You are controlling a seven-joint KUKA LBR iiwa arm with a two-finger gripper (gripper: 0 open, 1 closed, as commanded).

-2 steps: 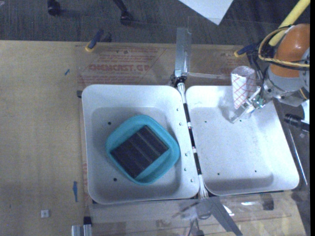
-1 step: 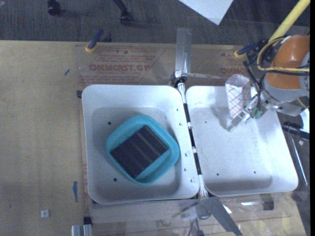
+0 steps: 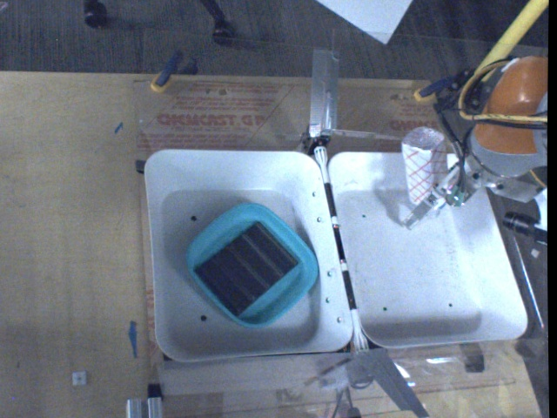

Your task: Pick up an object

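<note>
Upper right of frame: the gripper (image 3: 432, 200) grasps a clear red-latticed cup (image 3: 424, 171), raised above the right bin (image 3: 435, 320); pickup appears essentially achieved.

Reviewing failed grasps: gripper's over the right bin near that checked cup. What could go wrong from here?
1. The checked cup sits at the gripper near the right bin's far edge; a loose or off-centre grip could let it slip or tip.
2. The cup looks thin-walled, so a pinch may crush it.
3. The teal container lies in the left bin, so a miss here means a long reposition.
</note>
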